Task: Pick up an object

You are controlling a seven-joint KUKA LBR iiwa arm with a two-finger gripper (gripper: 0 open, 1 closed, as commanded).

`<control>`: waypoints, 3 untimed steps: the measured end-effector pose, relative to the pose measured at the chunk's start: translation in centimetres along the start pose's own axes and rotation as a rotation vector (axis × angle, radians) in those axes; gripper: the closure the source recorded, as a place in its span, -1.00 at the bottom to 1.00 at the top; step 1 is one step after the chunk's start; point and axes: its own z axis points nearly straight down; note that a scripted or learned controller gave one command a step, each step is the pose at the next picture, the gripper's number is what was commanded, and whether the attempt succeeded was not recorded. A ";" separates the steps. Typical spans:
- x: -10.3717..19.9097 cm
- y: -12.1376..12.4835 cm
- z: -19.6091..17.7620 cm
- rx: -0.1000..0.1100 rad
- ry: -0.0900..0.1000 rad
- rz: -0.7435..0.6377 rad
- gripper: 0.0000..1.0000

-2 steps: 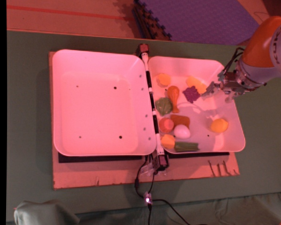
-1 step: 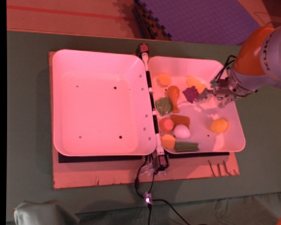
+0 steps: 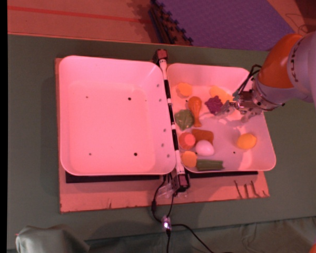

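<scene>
Camera view: gripper is seen low in the right bin, just beside the purple grape cluster; finger state can't be told. Nothing is seen held. Risk: grapes nudged vs. the yellow piece next to them, so the grasp could be missed.

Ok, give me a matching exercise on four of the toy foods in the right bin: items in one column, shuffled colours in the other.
Items:
1. grapes
2. egg
3. drumstick
4. lemon

Colours:
A. yellow
B. purple
C. white
D. orange-brown

Pairs: 1-B, 2-C, 3-D, 4-A
</scene>
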 end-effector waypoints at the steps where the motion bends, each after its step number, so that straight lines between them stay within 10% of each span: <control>1: -0.3 0.0 -1.0 -0.003 -0.005 0.004 1.00; 3: 0.0 0.4 -10.4 -0.001 -0.006 0.003 1.00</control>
